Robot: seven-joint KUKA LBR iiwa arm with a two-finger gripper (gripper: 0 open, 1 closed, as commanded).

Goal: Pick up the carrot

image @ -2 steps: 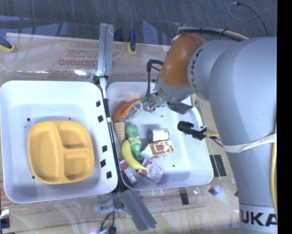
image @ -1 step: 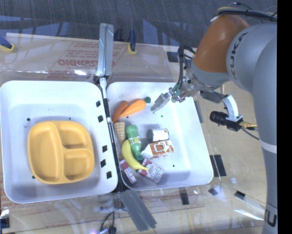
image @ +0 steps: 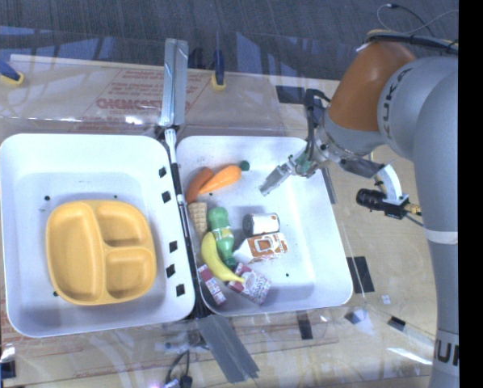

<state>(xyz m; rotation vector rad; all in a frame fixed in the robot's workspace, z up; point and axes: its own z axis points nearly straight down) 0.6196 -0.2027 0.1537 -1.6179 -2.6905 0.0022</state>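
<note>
An orange carrot (image: 220,178) with a green tip lies in the right bin (image: 322,217), near its back left part. Beside it, to the left, leans a darker orange piece (image: 198,183). My gripper (image: 275,180) hangs over the same bin, a short way right of the carrot and apart from it. Its grey fingers point down and left, and nothing shows between them.
Below the carrot lie a waffle cone (image: 198,215), a green bottle (image: 220,226), a banana (image: 214,260), a small can (image: 260,223), an orange carton (image: 266,247) and a wrapped packet (image: 252,283). The left bin (image: 15,176) bears a yellow divided tray (image: 100,250). A metal divider (image: 174,83) stands between the bins.
</note>
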